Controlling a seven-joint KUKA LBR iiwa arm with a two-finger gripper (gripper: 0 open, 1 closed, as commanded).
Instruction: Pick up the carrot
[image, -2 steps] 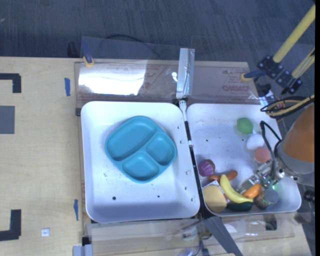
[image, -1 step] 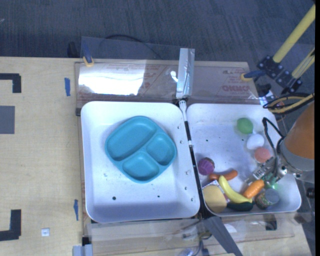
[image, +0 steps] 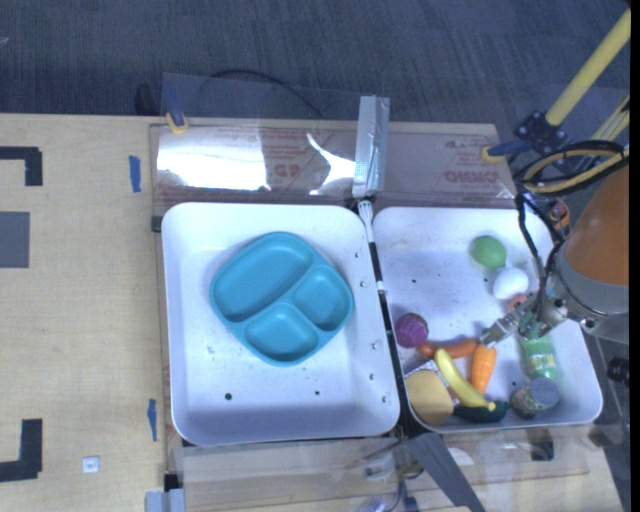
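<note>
The carrot (image: 483, 368) is a small orange cone with a green top. It lies in the right bin (image: 440, 240), near the front, pointing toward the bin's front wall. My gripper (image: 516, 323) hangs just above and to the right of the carrot's green end, reaching in from the right. Nothing shows between its tips, and the carrot rests on the bin floor.
Around the carrot lie an orange-red piece (image: 450, 350), a banana (image: 457, 378), a yellow lump (image: 430, 396), a purple item (image: 411, 328), a green bottle (image: 538, 356) and a can (image: 536, 397). A green ball (image: 488, 250) and white egg (image: 510, 283) lie farther back. The left bin (image: 190, 380) holds a blue divided plate (image: 282, 296).
</note>
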